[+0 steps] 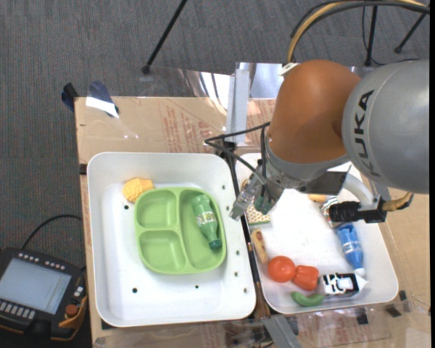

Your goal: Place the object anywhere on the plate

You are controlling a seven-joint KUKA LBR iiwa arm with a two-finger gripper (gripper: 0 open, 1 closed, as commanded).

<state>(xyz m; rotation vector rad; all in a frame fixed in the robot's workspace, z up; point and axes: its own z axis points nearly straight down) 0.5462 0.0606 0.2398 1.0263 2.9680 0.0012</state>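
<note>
A green divided plate (175,232) lies in the left bin (109,267). A green bottle (206,221) rests on its side in the plate's long right compartment, cap toward the front. My gripper (251,206) hangs to the right of the bottle, over the walls where the two bins meet. Its fingers stand apart with nothing between them, and it is not touching the bottle. The arm's orange band (312,114) and grey body cover the back of the right bin.
A yellow corn-like piece (136,188) lies just off the plate's back left corner. The right bin (380,263) holds a tomato (280,268), a red pepper (306,276), a green piece (307,299), a blue bottle (350,246), a black-and-white item (339,284) and a tan stick (260,244).
</note>
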